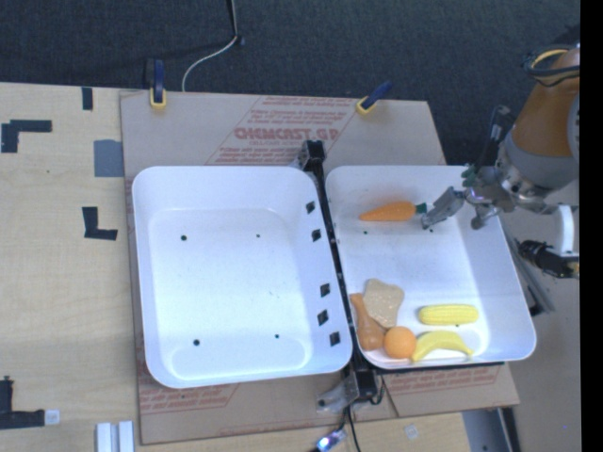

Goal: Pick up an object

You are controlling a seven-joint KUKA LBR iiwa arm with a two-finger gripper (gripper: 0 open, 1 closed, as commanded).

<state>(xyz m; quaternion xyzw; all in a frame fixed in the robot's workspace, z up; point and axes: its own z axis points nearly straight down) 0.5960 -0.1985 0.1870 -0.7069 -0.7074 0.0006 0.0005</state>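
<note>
The right bin (490,281) holds several toy foods. An orange carrot (388,212) lies near its far edge. A tan bread slice (382,301), an orange ball-shaped fruit (399,343), a yellow corn cob (447,314) and a yellow banana (441,347) sit in the near part. A brown-orange piece (364,320) lies partly under the bread. My gripper (453,219) hovers over the bin's far right corner, just right of the carrot's green tip. It is open, with nothing between its fingers.
The left bin (151,252) stands beside the right one, with a black clip-lined divider (323,252) between them. Both rest on a cardboard sheet (273,135) clamped at the back. A white cable (212,55) runs behind.
</note>
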